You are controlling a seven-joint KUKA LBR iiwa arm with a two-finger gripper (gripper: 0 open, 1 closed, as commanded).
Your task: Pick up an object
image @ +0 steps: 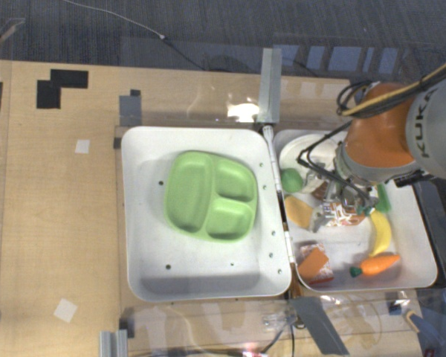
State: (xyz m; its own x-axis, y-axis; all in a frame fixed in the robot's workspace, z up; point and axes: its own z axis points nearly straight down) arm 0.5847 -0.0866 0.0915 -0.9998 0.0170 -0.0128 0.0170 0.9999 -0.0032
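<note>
Hanging over glossy plastic carrot (377, 265), curved banana (382, 233), metal gripper (340, 208)

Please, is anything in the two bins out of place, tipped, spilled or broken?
Nothing stands out. The green divided plate lies flat in the left bin, slightly turned. In the right bin the toy foods, including a banana and a carrot, lie loose but inside the walls. The hand is low among them.
</note>
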